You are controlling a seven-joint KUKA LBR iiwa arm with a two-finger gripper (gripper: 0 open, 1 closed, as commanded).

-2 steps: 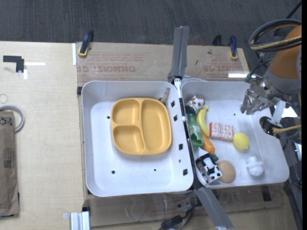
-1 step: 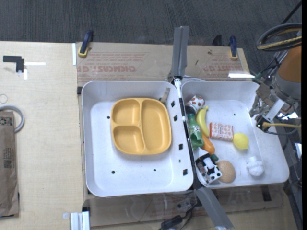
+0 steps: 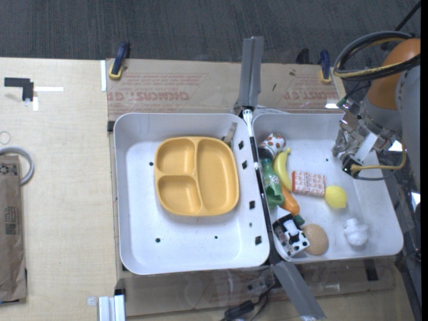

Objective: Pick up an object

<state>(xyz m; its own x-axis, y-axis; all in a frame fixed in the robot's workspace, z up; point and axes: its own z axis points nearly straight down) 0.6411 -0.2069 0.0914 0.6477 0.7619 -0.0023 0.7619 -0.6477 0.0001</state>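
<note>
Fingers [image 3: 342, 154] blurred, seemingly above right bin [image 3: 384, 246]

Yellow tray [image 3: 197, 176], yellow lemon [image 3: 336, 197], white bins [image 3: 127, 199]

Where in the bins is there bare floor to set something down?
Left bin: a bare strip below the yellow divided plate. Right bin: bare floor at the back between the banana and gripper. Crowded along the right bin's left wall.

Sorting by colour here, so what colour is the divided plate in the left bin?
Yellow-orange, plain, no pattern: the divided plate shows clearly in the camera view.
</note>
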